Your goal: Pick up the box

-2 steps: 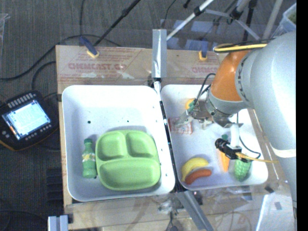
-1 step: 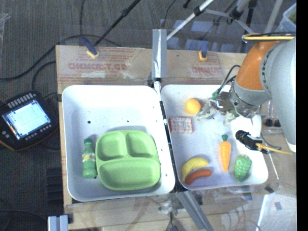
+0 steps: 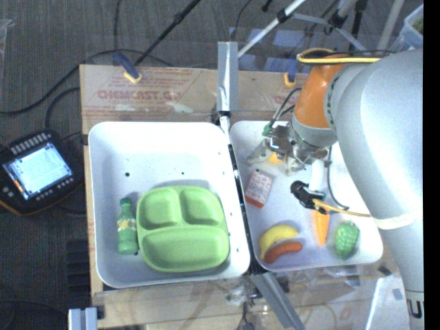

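The box is small, white on top with a red lower part, and lies flat in the right bin near its left wall. My gripper hangs over the back of that bin, just up and to the right of the box and apart from it. The grey arm with its orange band covers the bin's back right part. A bit of yellow shows under the gripper; I cannot tell what it is.
At the front of the right bin lie a banana, a red piece, an orange carrot and a green bumpy fruit. The left bin holds a green divided tray and a green bottle.
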Controlling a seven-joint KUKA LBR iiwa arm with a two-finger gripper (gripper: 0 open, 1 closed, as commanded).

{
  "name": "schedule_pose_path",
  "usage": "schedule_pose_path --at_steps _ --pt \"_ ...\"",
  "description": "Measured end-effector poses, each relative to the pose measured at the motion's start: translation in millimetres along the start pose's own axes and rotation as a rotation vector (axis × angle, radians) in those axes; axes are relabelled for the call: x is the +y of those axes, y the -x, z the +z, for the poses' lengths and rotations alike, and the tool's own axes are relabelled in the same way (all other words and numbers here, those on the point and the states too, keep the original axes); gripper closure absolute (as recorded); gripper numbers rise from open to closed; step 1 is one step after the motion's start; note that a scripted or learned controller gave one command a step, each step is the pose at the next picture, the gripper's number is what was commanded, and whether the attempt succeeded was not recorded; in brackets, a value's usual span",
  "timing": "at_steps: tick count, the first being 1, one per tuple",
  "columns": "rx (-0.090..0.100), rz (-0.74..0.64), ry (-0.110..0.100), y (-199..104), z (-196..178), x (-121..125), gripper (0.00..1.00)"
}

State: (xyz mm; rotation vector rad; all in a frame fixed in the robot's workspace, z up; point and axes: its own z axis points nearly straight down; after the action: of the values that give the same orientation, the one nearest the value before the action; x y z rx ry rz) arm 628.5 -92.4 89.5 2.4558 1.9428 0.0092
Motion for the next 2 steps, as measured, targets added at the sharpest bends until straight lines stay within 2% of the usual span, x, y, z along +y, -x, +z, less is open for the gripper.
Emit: schedule_pose_path --at_steps 2 --pt "0.001 -0.068 0.003 24.7 -1.5 -74.2 0.0"
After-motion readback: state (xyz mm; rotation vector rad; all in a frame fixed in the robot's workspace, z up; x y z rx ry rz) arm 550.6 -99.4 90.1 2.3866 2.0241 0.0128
